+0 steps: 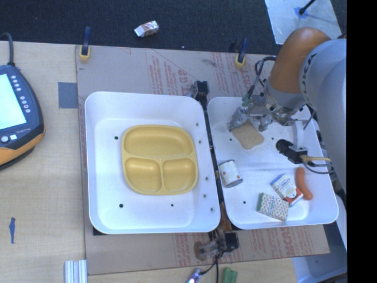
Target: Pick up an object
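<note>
The gripper (250, 118) hovers low in the right bin (312, 216), directly over a tan bread-like slice (248, 137), apparently lining up a grab. Whether it has closed cannot be told. A yellow tray (159, 158) sits in the left bin (100, 158).

Red printing ran across the cardboard sheet (171, 69) under the bins, but it was too faint and small to be read.
</note>
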Controlling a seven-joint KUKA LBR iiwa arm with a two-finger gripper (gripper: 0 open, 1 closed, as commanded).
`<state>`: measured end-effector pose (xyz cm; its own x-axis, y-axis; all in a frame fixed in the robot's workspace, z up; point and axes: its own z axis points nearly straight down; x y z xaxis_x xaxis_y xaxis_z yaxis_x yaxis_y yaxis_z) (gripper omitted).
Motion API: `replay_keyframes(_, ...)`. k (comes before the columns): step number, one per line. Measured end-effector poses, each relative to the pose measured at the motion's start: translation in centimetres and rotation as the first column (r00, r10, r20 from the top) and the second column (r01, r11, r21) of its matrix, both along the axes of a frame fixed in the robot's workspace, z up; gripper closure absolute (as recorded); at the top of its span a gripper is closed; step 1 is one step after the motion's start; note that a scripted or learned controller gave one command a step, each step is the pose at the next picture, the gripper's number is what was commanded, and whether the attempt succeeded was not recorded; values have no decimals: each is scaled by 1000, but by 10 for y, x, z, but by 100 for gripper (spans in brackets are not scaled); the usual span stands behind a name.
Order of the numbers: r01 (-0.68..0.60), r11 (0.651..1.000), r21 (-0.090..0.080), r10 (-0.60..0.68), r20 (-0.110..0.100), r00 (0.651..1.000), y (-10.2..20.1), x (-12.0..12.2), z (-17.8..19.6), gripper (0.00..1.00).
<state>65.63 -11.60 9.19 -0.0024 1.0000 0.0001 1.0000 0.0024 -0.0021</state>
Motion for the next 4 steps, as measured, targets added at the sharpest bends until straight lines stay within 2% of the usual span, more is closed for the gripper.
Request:
replay_keyframes(1,-2,1000,1,2,0,1000,0,0,11,100)
replay_keyframes(2,-2,1000,-2,2,-3,1000,9,-55,0,100)
replay_keyframes(3,-4,1000,-1,4,-3,1000,22,-127,1,100)
replay_keyframes(4,-9,1000,-2,9,-4,1000,21,-126,11,100)
